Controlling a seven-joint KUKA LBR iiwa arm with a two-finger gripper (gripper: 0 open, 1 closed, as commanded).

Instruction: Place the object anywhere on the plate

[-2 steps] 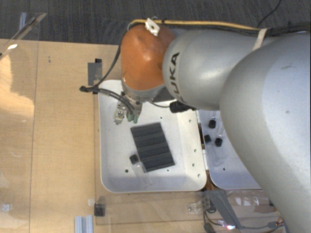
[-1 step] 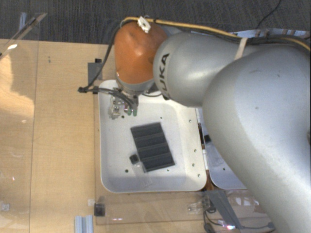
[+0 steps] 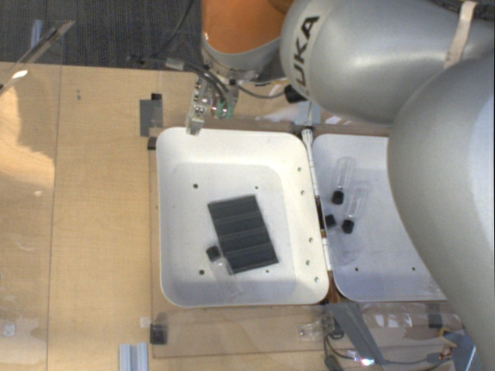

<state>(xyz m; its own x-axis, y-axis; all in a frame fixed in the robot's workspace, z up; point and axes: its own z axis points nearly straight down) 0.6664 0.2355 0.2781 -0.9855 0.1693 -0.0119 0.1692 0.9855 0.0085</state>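
Claw (image 3: 206,108) hangs over the far rim of the left bin (image 3: 176,207), nothing visibly in it, can't tell if it's open or closed. A black-capped clear vial (image 3: 217,256) lies well apart from the claw on the bin's near side, touching the near-left corner of the dark ribbed plate (image 3: 243,233). It looks at best half on, so I'd call placement unfinished or marginal; more vials (image 3: 341,182) sit in the right bin (image 3: 387,273).

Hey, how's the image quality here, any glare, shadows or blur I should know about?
Camera view: lighting is even; soft glare on the clear sheet over the bench at left; the arm looms large and slightly soft up close; the left bin and dark plate are fairly sharp; the clear vials in the right bin are faint against white.
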